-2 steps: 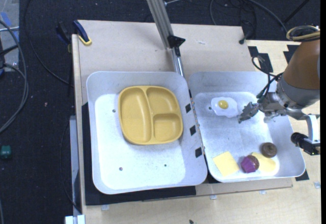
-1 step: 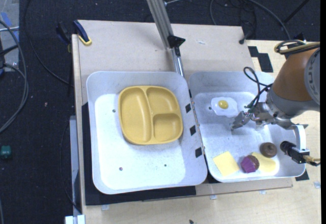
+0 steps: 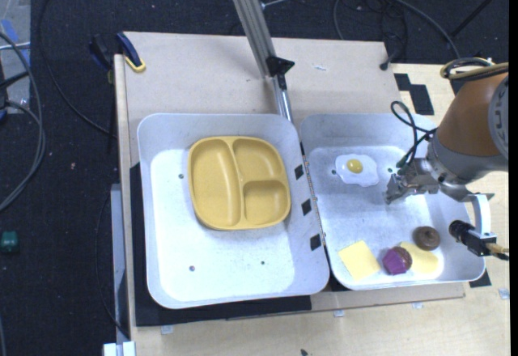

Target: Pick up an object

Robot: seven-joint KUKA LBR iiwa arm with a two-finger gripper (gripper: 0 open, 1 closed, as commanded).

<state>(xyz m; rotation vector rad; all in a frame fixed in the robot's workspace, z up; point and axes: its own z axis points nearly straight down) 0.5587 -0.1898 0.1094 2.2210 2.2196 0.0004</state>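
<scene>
The gripper [image 3: 394, 189] hangs low over the right bin [image 3: 368, 225], its dark fingertips pointing down and toward the bin's middle, but they are too small and too blurred against the white floor for me to tell whether they stand wide or narrow; nothing is visible between them. Just beside the tips, toward the left, lies a fried-egg toy [image 3: 357, 169], white with a round yellow yolk, near the far wall of that bin and apart from the gripper. Behind the gripper the grey wrist rises into the orange band of the arm [image 3: 473, 124], which enters from the right, with a black cable looping above it. Nearer the front wall of the same bin sit the other candidates for picking: a small brown ring-shaped piece like a doughnut [image 3: 426, 238], a purple rounded object [image 3: 396, 260] resting against a pale yellow flat piece [image 3: 426, 261], and a yellow square slab [image 3: 358, 259] to the left of them. All of these lie well apart from the gripper. The left bin [image 3: 170, 241] holds a yellow divided plate [image 3: 239, 182] with three compartments, set toward its far half. Both bins rest side by side on the tan bench [image 3: 202, 75], and a metal pole [image 3: 251, 14] slants across the bench behind them.
</scene>
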